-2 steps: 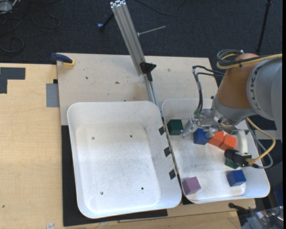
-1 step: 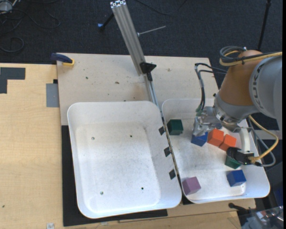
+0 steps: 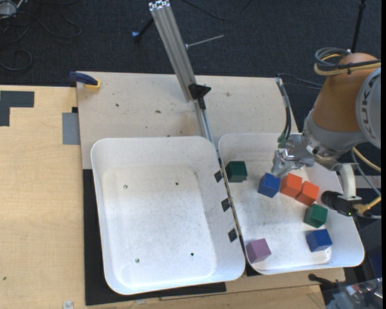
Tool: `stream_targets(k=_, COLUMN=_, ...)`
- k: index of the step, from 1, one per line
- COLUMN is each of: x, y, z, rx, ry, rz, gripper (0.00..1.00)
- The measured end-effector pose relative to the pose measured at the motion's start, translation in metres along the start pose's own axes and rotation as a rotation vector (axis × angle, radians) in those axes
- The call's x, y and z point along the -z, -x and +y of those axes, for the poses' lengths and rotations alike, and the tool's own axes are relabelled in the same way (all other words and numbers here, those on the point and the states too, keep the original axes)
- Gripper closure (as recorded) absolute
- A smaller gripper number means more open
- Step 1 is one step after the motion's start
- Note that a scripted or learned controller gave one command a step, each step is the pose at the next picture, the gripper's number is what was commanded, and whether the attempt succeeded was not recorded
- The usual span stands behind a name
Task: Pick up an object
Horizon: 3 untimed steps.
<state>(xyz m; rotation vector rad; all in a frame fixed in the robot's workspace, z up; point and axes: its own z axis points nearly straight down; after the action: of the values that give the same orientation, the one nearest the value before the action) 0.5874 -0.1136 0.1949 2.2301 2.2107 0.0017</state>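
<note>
Arm (image 3: 344, 102) over right bin (image 3: 347, 253), gripper (image 3: 280, 167) low by blue cube (image 3: 269, 185).
Left bin (image 3: 116, 172) well to gripper's left, past the divider. Gripper just above and touching-close to blue cube; can't tell if anything sits between the tips, nor if open or closed. Orange blocks (image 3: 299, 188) just right of gripper, beside blue cube. Dk green cube (image 3: 236, 170) near, to its left. 2nd green cube (image 3: 316, 215), 2nd blue cube (image 3: 319, 239) and purple cube (image 3: 258, 250) further off, twd bin's near edge.
</note>
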Motion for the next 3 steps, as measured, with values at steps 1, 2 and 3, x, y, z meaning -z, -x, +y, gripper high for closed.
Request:
stream_targets(k=1, x=0.051, y=0.001, z=0.001, rx=0.011, ry=0.002, rz=0.0, gripper=1.0)
stream_targets(k=2, x=0.041, y=-0.059, z=-0.001, rx=0.013, ry=-0.006, rz=0.003, gripper=1.0)
stream_targets(k=3, x=0.037, y=-0.116, z=-0.007, rx=0.014, ry=-0.006, rz=0.003, gripper=1.0)
